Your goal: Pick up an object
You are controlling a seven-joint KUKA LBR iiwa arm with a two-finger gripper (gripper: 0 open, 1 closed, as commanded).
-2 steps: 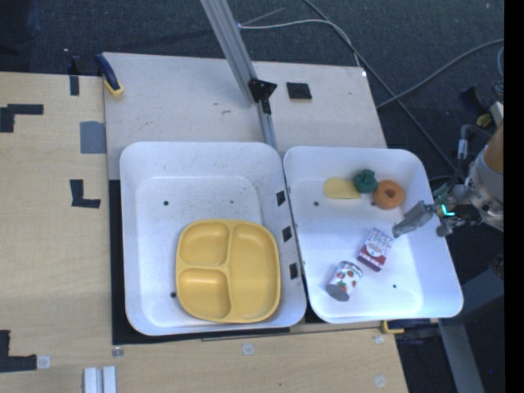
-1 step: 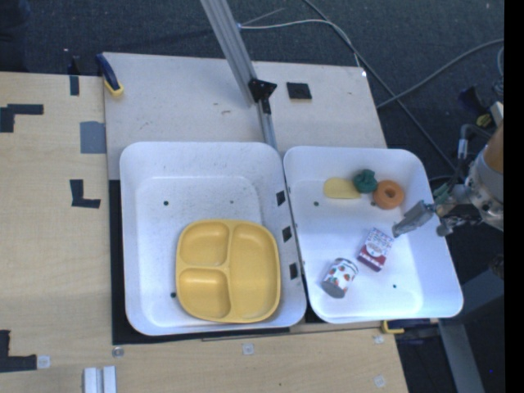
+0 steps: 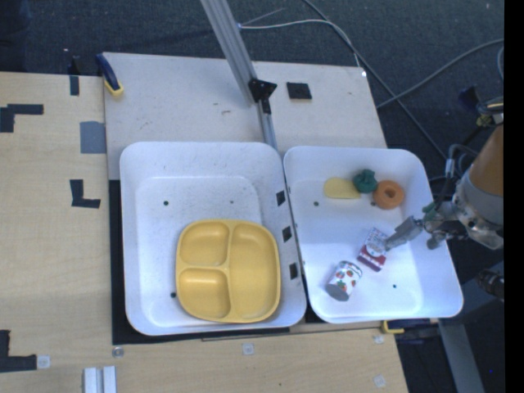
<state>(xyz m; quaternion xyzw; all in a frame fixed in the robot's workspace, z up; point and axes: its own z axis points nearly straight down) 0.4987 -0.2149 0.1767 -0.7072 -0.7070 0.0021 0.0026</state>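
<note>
Slim metal fingers (image 3: 381, 243) reach a small, clear-wrapped packet (image 3: 374, 250); their spread cannot be told. Beside them lies a printed cylindrical cup (image 3: 344, 280). Beyond sits an orange ring (image 3: 389, 194).

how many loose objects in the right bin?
5. Yellow piece, green piece and orange ring near the far wall; red-and-clear packet mid-bin; small can toward the near edge. The gripper may hide more.

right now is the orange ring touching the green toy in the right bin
Touching, it seems: the camera view shows the orange ring pressed against the green toy, no gap between them.
</note>
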